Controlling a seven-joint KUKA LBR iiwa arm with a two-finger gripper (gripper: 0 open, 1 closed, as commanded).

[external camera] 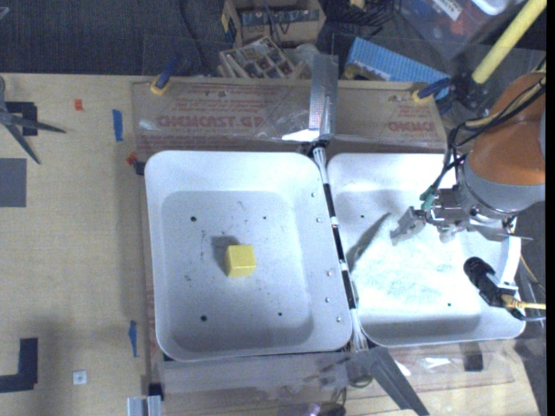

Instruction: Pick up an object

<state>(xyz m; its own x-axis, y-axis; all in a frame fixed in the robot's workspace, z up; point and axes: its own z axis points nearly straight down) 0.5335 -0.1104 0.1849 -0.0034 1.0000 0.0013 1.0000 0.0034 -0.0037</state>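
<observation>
A small yellow cube lies on the floor of the left white bin, a little left of its middle. My gripper hangs over the right white bin, in its upper middle part, pointing left. It is well to the right of the cube, across the divider between the bins. Nothing shows at the gripper's tip. The grey arm with its orange band comes in from the right edge.
A metal divider runs between the two bins. A black connector with a yellow tip hangs from the arm over the right bin's right side. Cardboard lies behind the bins.
</observation>
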